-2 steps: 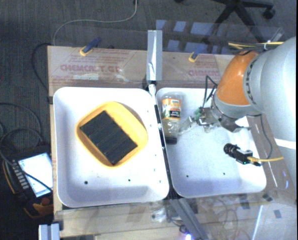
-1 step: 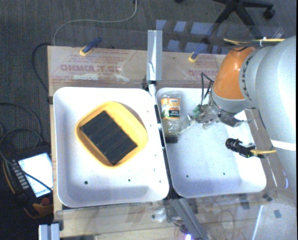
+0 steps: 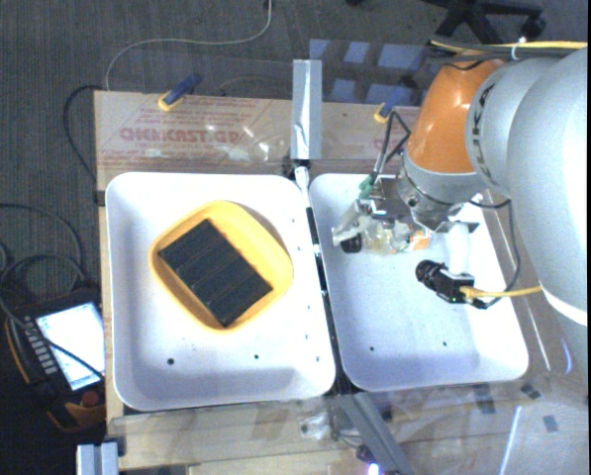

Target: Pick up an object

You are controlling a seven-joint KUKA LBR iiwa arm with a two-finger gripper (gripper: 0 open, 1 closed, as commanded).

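Two white bins are seen side by side on the bench; the left bin [image 3: 127, 295] carries the only clear candidate for the pick, a yellow dish with a dark ribbed insert [image 3: 221, 265], lying near the bin's centre, slightly toward its far edge. The insert's long axis is judged to run diagonally, from the bin's far-left toward its near-right corner. The gripper [image 3: 374, 228] is located over the right bin [image 3: 424, 354], close to that bin's far-left corner and just beside the divider between the bins. So the dish lies to the gripper's left in the camera view, across the divider, well apart; a lateral traverse over the rim would be needed before any descent. Gripper state cannot be told: the tooling is seen as a clutter of clear and dark parts under the wrist, and nothing can be confirmed as held. A small black fitting with a yellow cable [image 3: 443, 280] is seen against the right bin floor, apparently part of the arm's harness, though that is not certain. Red lettering on the board [image 3: 201, 137] behind the bins is partly legible, something like "CHEMCAST"; the remainder is blurred. No brand is readable on the dish.
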